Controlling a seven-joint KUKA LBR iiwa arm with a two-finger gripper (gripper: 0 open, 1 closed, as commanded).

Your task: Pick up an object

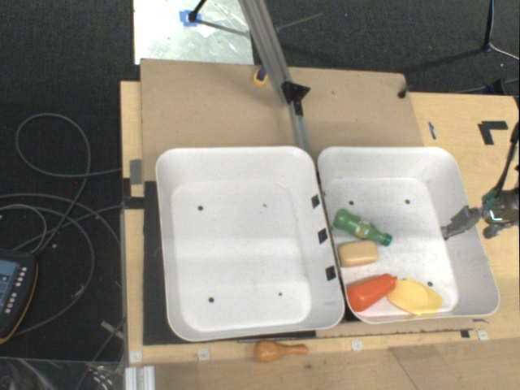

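The jaws (455,223) are at the right rim of the right bin (382,165), just above its floor, and they hold nothing. Whether they are spread or pressed together I cannot tell, because they appear only as a small dark tip.

The things to pick are all to the left of the jaws and a little lower in the view, gathered in the near left corner of that bin. Nearest to the level of the jaws is a green bottle (361,227), lying on its side. Just below it is a tan block (358,254), and it seems to touch the bottle or almost. Further down are a red-orange piece (370,291) and a yellow piece (416,296), lying side by side and touching each other.

All four look like small toy foods, so I judge them light and probably hard plastic, with a smooth surface that may slip. The bottle can roll away, so a grip across its body is better than one at the neck. The tan block looks like the easiest one: it lies flat, with two short sides to press on. The left bin (236,242) is far from the jaws.
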